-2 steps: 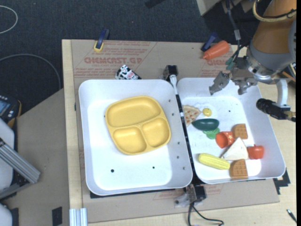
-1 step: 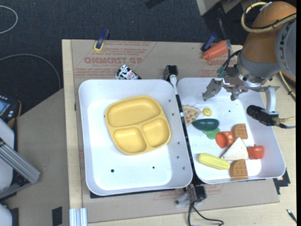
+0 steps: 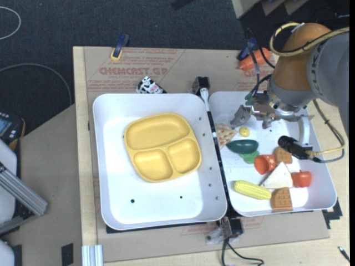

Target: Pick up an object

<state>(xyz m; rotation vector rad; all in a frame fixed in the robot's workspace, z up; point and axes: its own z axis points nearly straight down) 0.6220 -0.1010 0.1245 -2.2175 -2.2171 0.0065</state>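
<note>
My gripper (image 3: 254, 118) hangs over the back part of the right bin (image 3: 327, 190), its fingers spread apart with bare white floor between them. Just below it lie a small yellow piece (image 3: 244, 132) and a pizza slice (image 3: 224, 133), neither touched. Further forward sit a green vegetable (image 3: 242, 146), a red pepper (image 3: 265, 163), a brown biscuit (image 3: 284, 155), a white wedge (image 3: 280, 176), a red tomato piece (image 3: 302, 178), a corn cob (image 3: 252, 190) and a waffle (image 3: 282, 199).
A yellow divided plate (image 3: 162, 146) lies in the left bin (image 3: 111, 193). A black clip (image 3: 202, 85) sits at the back where the bins meet. A black cable end (image 3: 291, 145) trails over the right bin from the arm (image 3: 302, 65).
</note>
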